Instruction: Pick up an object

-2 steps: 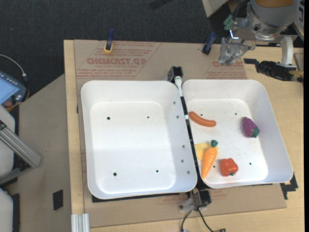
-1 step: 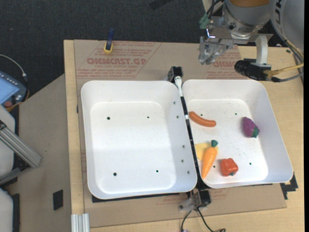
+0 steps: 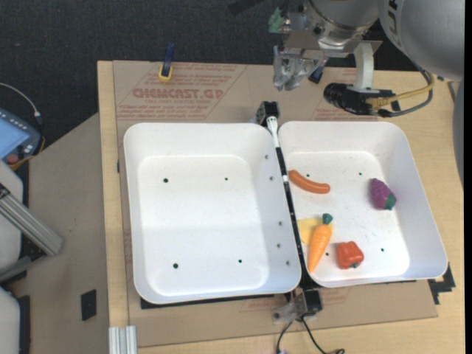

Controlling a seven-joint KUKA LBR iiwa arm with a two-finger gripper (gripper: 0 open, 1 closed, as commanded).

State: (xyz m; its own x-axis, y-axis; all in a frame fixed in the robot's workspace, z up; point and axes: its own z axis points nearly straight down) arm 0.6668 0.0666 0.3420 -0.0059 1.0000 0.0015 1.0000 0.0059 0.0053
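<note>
The right bin [image 3: 398, 147] holds several toy foods: an orange sausage [image 3: 309, 183], a purple bunch of grapes [image 3: 380, 193], an orange carrot [image 3: 318, 245], a yellow piece [image 3: 304, 229] beside the carrot, and a red pepper [image 3: 349, 254]. My gripper [image 3: 290, 77] hangs high above the bench, beyond the far edge of the bins near their dividing line. Nothing is visible between its fingers. It is well apart from every object.
The left bin [image 3: 147, 198] lies beside the right one, joined along a black strip [image 3: 280, 175]. A blue-and-yellow clamp [image 3: 167, 66] sits on the cardboard sheet at the far left. The arm's body fills the upper right.
</note>
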